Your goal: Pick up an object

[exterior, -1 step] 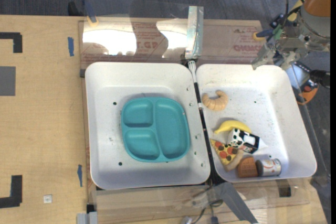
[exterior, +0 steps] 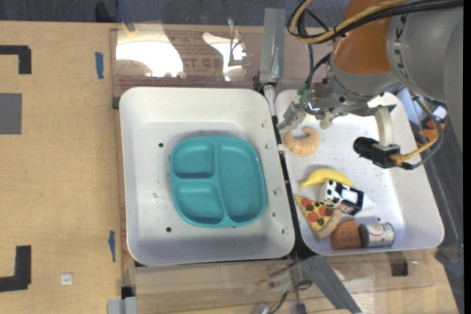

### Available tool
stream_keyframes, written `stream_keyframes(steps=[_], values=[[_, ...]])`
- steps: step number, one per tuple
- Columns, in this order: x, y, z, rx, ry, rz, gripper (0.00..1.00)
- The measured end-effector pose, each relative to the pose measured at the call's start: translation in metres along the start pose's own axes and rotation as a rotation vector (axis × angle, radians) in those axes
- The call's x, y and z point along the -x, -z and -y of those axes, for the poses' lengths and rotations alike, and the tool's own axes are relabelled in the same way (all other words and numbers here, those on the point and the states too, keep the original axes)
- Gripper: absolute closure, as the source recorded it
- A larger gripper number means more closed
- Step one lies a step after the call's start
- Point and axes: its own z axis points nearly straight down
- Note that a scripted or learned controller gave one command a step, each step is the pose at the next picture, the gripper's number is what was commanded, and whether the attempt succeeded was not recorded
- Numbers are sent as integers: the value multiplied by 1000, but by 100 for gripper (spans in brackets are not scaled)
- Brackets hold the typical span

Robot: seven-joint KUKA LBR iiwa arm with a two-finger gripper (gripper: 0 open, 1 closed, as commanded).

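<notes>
We note a teal divided tray (exterior: 218, 181) filling the left bin (exterior: 140, 121). In the right bin (exterior: 423, 220), the gripper (exterior: 313, 111), fingers apart, hovers just over the croissant (exterior: 302, 142); banana (exterior: 329, 177), pizza slice (exterior: 316, 213) and can (exterior: 372, 234) crowd the near edge.

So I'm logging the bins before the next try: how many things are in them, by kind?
Divided teal trays: 1
Croissants: 1
Bananas: 1
Pizza slices: 1
Black-and-white toys: 1
Brown items: 1
Small cans: 1
Total: 7
</notes>
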Motion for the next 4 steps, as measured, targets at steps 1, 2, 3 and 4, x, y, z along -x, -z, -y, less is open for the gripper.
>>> stream_keyframes(steps=[1, 2, 3, 4], values=[[76, -92, 13, 13, 213, 8, 0], [100, -93, -34, 12, 47, 8, 0], [100, -79, -37, 22, 49, 11, 100], [6, 15, -55, 26, 16, 4, 100]])
